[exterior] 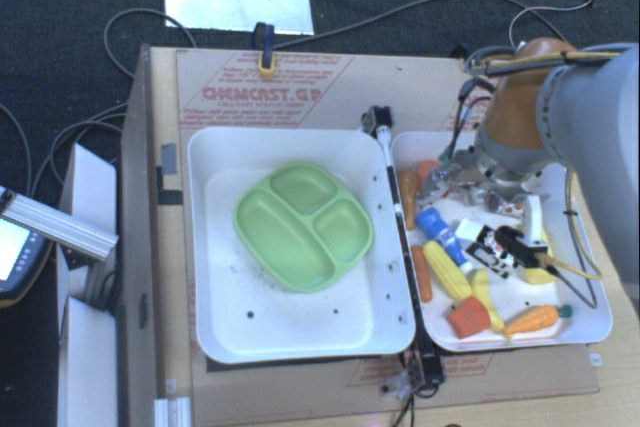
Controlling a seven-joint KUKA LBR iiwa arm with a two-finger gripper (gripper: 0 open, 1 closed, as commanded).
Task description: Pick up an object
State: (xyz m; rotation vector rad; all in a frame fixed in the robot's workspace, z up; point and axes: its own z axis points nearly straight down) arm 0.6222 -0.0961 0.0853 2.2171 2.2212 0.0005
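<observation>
**A:** Entry one: step in hand?

**B:** Approach, by my judgement. The pincer (468, 177) hangs low over the twelve o'clock end of the right bin (590, 315). Open or closed: cannot tell, as the wrist covers it. No item is seen in its hold.

**A:** Entry two: right bin, contents?

**B:** Blue bottle (437, 223) near centre, just toward seven o'clock of the pincer. Yellow corn cob (447, 270) at the bottle's six o'clock, close beside it. Red block (470, 318) at the bin's six o'clock edge. Carrot (532, 319) at five o'clock, lying flat. Small orange piece (409, 185) against the ten o'clock wall.

**A:** Entry three: left bin (200, 245)?

**B:** One green divided plate (303, 227), central, its compartments bare.

**A:** Entry four: next move?

**B:** Likely a short descent onto one item. The blue bottle is nearest. The items crowd together, so the approach needs to straddle one alone without nudging the corn cob.

**A:** Carrier?

**B:** Both bins sit side by side on the surface (290, 85).
</observation>
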